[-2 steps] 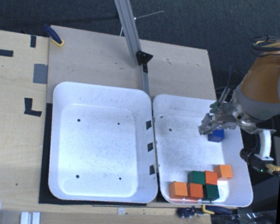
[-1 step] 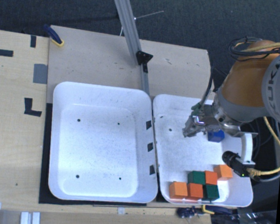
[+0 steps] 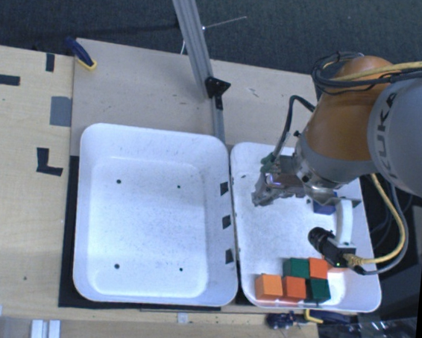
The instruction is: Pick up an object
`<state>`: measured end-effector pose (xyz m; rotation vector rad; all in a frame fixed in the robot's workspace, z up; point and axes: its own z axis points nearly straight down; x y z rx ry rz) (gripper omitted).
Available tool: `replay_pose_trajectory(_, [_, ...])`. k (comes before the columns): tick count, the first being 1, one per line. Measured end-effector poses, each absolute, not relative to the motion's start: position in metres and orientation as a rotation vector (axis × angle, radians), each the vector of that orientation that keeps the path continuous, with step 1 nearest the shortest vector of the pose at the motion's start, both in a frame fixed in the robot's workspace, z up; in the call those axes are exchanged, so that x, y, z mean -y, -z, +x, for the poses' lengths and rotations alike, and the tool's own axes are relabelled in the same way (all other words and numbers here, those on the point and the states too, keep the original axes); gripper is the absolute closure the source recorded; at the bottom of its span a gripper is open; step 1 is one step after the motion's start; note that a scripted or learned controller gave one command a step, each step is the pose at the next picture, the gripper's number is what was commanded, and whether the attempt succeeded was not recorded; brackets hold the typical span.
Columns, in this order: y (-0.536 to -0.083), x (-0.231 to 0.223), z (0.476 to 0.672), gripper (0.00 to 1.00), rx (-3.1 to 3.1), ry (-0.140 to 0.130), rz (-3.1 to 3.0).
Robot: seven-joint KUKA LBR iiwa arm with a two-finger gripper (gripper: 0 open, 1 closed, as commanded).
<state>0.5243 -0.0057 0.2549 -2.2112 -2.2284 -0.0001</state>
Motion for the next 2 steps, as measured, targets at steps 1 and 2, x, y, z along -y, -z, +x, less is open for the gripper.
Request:
replay_pose_trajectory(1, [-0.249, -0.055, 0.51, 1.0, 2.228, -0.002, -2.21])
replay_pose_trajectory(2, [-0.24, -0.101, 0.496, 1.0, 2.226, -0.004, -2.212])
